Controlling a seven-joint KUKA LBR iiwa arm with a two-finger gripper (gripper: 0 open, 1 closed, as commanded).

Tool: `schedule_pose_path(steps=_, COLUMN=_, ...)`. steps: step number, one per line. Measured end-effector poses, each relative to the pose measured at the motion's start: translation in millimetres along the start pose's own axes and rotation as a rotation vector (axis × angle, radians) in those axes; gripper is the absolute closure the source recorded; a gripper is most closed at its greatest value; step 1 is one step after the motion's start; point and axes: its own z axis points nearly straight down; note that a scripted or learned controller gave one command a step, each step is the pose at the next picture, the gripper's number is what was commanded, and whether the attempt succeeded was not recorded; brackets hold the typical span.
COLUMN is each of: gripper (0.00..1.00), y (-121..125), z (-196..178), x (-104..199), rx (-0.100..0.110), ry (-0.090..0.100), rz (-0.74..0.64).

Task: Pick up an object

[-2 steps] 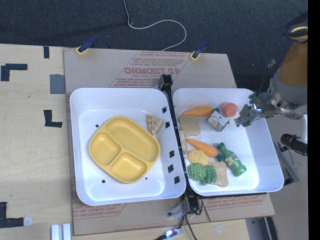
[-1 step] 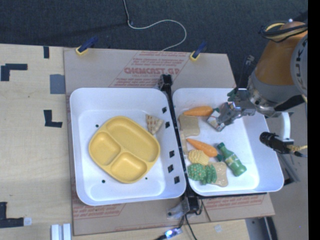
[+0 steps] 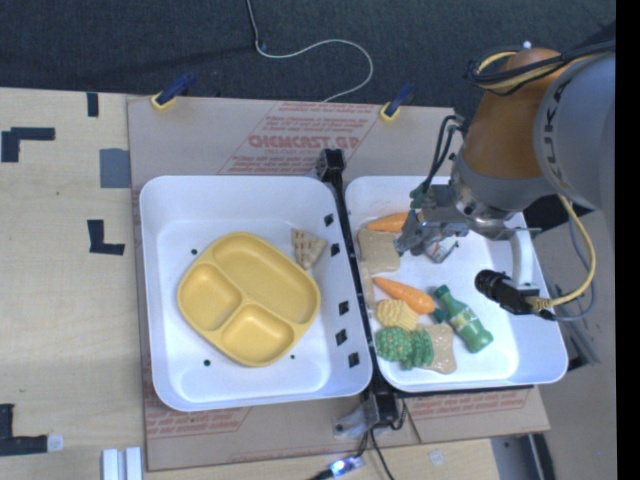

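The right bin (image 3: pixel 540 353) holds several toy foods. An orange carrot (image 3: pixel 404 290) lies in the middle, with a green bottle (image 3: pixel 462 319) to its right. Broccoli (image 3: pixel 397 344), a yellow corn piece (image 3: pixel 394 314) and a tan cracker (image 3: pixel 440 352) lie near the front. A tan bread slice (image 3: pixel 378 248) sits at the left side, and another orange piece (image 3: pixel 388 223) lies behind it. My gripper (image 3: pixel 428 238) hangs over the back of this bin, just right of the bread slice and the orange piece. I see nothing between its fingers.
The left bin (image 3: pixel 160 268) bears a yellow divided plate (image 3: pixel 248 296) and a small tan wedge (image 3: pixel 307 247) at the plate's back right. A black divider (image 3: pixel 340 238) separates the bins. The arm's cables (image 3: pixel 560 288) loop over the right bin's right side.
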Motion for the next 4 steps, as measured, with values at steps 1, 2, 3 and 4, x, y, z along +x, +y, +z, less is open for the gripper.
schedule_pose_path(steps=1, gripper=1.00, y=-4.5, z=-9.8, x=59.0, rx=-0.002, ry=0.000, rz=-0.001)
schedule_pose_path(steps=2, gripper=1.00, y=-18.5, z=4.4, x=84.8, rx=0.001, ry=-0.002, rz=0.004)
schedule_pose_path(steps=3, gripper=1.00, y=-18.6, z=3.6, x=81.6, rx=0.000, ry=-0.001, rz=0.004)
schedule_pose_path(steps=4, gripper=1.00, y=-21.1, z=-6.8, x=74.7, rx=-0.002, ry=-0.001, rz=0.004)
